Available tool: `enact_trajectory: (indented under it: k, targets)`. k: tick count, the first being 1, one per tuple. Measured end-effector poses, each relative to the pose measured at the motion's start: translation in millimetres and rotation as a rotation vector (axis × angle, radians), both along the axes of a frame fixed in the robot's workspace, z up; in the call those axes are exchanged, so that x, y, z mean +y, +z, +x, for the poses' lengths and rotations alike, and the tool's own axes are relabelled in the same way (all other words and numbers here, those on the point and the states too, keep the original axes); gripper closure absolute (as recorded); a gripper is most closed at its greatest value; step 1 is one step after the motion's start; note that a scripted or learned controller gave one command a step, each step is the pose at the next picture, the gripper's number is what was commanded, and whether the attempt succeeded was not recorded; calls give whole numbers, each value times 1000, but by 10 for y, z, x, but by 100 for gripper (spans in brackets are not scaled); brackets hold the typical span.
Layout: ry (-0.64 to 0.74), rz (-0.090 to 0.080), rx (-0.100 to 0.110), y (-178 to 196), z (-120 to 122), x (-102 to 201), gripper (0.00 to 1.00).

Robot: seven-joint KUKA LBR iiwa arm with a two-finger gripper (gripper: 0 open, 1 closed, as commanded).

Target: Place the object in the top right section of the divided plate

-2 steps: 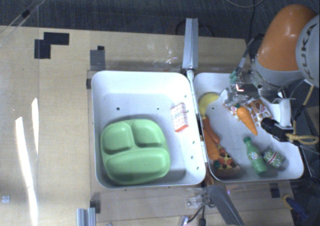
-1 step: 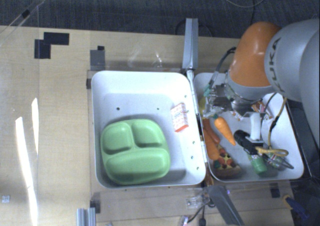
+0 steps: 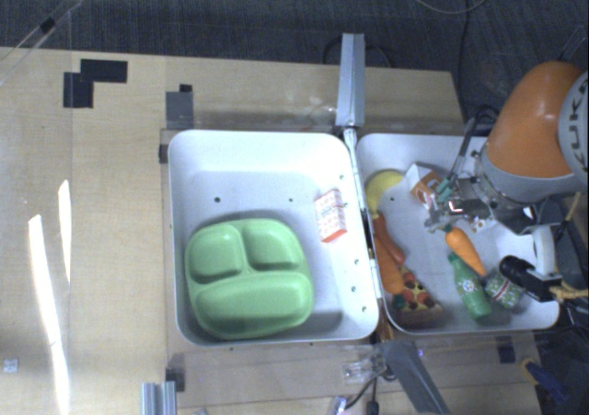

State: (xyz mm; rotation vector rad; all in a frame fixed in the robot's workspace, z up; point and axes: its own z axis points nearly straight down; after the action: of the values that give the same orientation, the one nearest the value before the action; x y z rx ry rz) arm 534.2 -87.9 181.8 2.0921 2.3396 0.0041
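Two shallow white bins are seen from above, set side by side on a pale wooden bench. In the left bin a green divided plate lies flat toward the near left corner, with two small sections along its far edge and one long section along its near edge. A small white and red packet lies on the bin floor just beyond the plate's far right corner, close to the wall shared with the other bin; it is apart from the plate and not in any section. The right bin holds a clutter of toy food: a yellow round piece near the far left corner, an orange carrot in the middle, a green bottle just beside it on the near side, a small can to the right of the bottle, and a mix of orange and dark pieces along the left wall. The grey arm with its orange band reaches in from the right, and the gripper is lowered over the middle of the right bin, just beyond the carrot. Whether anything is gripped cannot be told, as the tip is too small and cluttered to be read
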Motion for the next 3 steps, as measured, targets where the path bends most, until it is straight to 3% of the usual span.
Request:
enact_trajectory:
  k: [1, 2, 3]
  targets:
    - [-262, 2, 1, 293, 65, 1022, 100]
    - [-562, 3, 4, 25, -433, 732, 100]
    - [-457, 2, 0, 32, -216, 639, 100]
